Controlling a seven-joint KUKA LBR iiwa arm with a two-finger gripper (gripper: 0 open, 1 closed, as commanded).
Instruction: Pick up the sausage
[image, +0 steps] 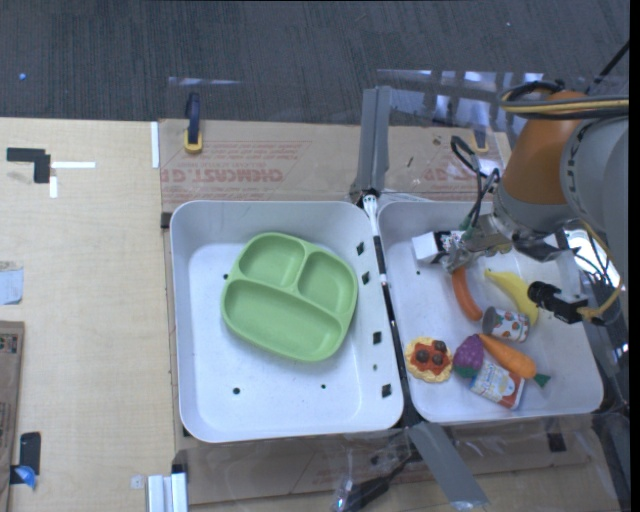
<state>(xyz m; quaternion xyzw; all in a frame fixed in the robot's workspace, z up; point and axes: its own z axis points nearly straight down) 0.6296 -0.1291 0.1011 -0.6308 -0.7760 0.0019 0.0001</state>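
The sausage (465, 294) lies in the right bin (570, 400), toward its 10 o'clock corner, slanting. The gripper (459, 250) hangs at the sausage's 12 o'clock end; whether it touches is unclear. The arm (545, 160) bends down from 1 o'clock. A banana (512, 289) lies at the sausage's 3 o'clock.

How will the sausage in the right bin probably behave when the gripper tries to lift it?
The sausage looks round and slim, so it may roll or slip sideways. It seems a stiff, light toy, unlikely to sag. The gripper is near its upper end; the banana lies close beside.
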